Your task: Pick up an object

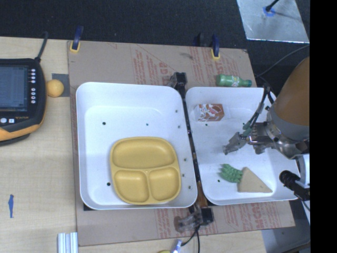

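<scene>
Nothing is picked yet: the grey two-finger gripper hangs released above the right white bin, the green leafy toy and tan wedge untouched

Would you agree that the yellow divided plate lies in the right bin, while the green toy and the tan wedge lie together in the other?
Not quite: the camera view shows the plate in the left bin. The green toy and tan wedge lie together in the right bin.
</scene>
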